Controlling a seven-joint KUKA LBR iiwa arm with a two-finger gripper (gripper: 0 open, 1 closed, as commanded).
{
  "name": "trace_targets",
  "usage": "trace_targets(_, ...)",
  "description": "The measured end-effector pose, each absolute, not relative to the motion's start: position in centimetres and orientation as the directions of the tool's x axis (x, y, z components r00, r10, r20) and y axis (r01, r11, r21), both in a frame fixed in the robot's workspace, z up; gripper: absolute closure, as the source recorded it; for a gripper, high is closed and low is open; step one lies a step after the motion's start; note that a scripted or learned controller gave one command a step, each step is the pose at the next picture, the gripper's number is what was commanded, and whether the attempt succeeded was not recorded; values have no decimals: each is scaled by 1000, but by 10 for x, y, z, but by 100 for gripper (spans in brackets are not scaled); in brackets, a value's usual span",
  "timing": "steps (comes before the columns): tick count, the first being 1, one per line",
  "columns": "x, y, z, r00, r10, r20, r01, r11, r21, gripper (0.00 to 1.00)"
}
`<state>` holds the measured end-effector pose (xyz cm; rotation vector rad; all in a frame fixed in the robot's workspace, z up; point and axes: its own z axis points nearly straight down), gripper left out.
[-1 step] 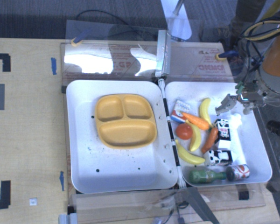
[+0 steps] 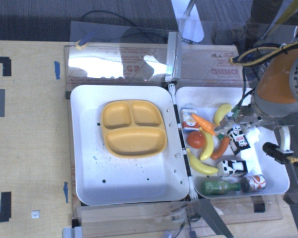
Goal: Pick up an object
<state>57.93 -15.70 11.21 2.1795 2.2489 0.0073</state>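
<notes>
The carrot (image 2: 203, 124) nearest the gripper (image 2: 234, 124) lies in the right bin (image 2: 275, 175), in its middle toward the wall shared with the left bin (image 2: 84, 148). Its long axis slants from the far-left down toward the bin's centre, its thick end just beside the tomato (image 2: 196, 140). The gripper hangs just to the right of it, low over the pile, with a second carrot (image 2: 221, 146) and a banana (image 2: 206, 148) below it and another banana (image 2: 221, 114) just beyond. I cannot tell how the jaws stand; clutter hides them. The coming grasp likely turns on a short shift toward the shared wall and closing across the carrot's slant. The left bin holds a yellow tray (image 2: 134, 128).
</notes>
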Motion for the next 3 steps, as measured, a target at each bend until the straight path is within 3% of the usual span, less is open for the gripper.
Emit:
trace_targets(1, 554, -196, 85, -37, 999, 2, 999, 37, 3, 0)
trace_targets(2, 556, -198, 95, -34, 999, -1, 999, 34, 8, 100)
trace_targets(3, 592, -184, 219, 397, 918, -2, 918, -397, -2, 100)
